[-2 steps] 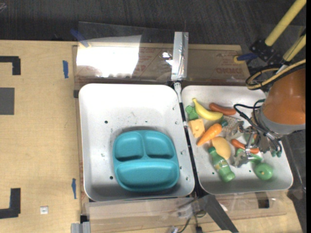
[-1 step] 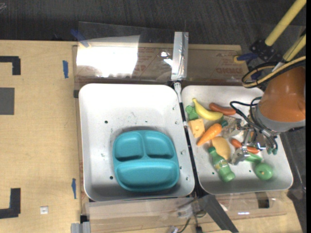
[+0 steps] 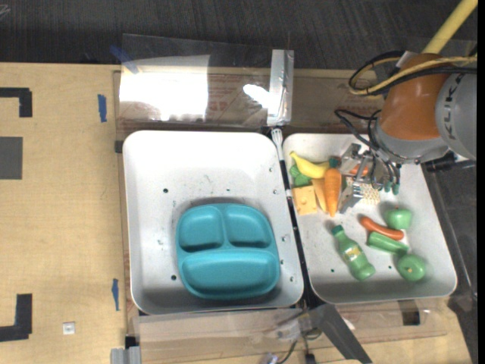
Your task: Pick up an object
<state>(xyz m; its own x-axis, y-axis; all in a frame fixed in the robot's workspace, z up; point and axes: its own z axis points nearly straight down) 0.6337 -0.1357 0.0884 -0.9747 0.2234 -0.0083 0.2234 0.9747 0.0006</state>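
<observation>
- Nearest in the right bin (image 3: 443,279), a green apple-like toy (image 3: 411,267) is lying close to the near right corner, and a green bottle (image 3: 354,253) is lying just left of it, well apart from the clutter further back; either is looking like the easiest pick, since there is bare floor around each.
- A little further in, a red chilli (image 3: 381,228) is resting on a green pepper-shaped piece (image 3: 386,242), with a round green toy (image 3: 399,219) just beside them; going for one of these is risking a double catch or a slip.
- Along the left wall of that bin, a yellow cheese block (image 3: 305,200), an orange carrot (image 3: 332,190), a banana (image 3: 308,164) and a small green piece (image 3: 301,179) are crowding together, touching or nearly so.
- The gripper (image 3: 362,182) is hanging just right of the carrot, low over the bin; whether the jaws are spread or pressed together I cannot tell, and nothing is showing between them.
- If the carrot is the target, the better approach is probably closing across its narrow width, keeping clear of the cheese block and the bin wall.
- In the left bin (image 3: 144,158), a teal divided tray (image 3: 226,250) is sitting towards the near side; it is looking too broad for these jaws.
</observation>
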